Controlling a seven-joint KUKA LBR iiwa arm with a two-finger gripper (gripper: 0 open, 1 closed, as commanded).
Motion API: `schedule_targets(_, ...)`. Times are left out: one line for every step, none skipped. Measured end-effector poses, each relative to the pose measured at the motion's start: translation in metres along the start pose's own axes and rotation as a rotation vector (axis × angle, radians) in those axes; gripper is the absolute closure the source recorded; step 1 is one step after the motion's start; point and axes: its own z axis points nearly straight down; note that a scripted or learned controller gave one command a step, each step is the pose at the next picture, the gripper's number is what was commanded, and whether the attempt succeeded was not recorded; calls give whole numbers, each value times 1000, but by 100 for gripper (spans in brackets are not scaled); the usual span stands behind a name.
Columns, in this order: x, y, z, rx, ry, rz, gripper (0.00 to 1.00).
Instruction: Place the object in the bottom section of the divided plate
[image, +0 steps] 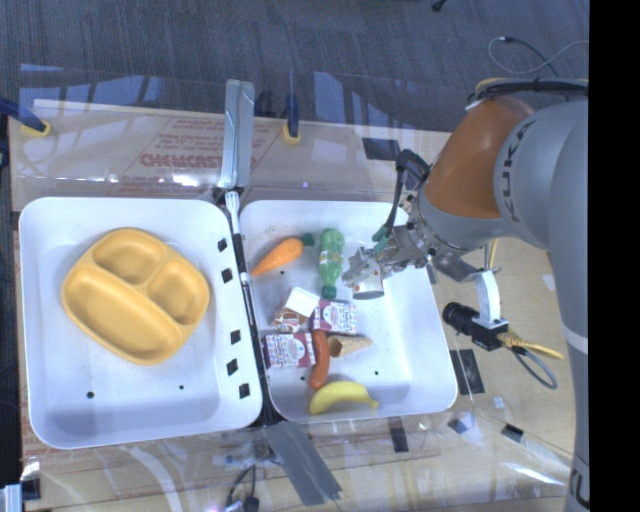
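Observation:
A yellow divided plate (135, 292) lies in the left bin (50, 400), with nothing in its sections. My gripper (365, 277) hangs over the right bin (425, 370), just right of the green bottle (331, 255). Below and to its left lie a carrot (276, 257), a white card (301, 301), two small red-and-white cartons (337, 317), a sausage (319, 359) and a banana (341, 397). I see nothing between the fingers.
A metal divider bar (236, 135) runs up between the two bins. The grey arm with its orange band (475, 160) reaches in from the right above the right bin's far corner. Clear plastic sheeting with red print covers the bench behind the bins.

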Motion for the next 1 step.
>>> schedule_targets(92,4,7,3,2,267,100)
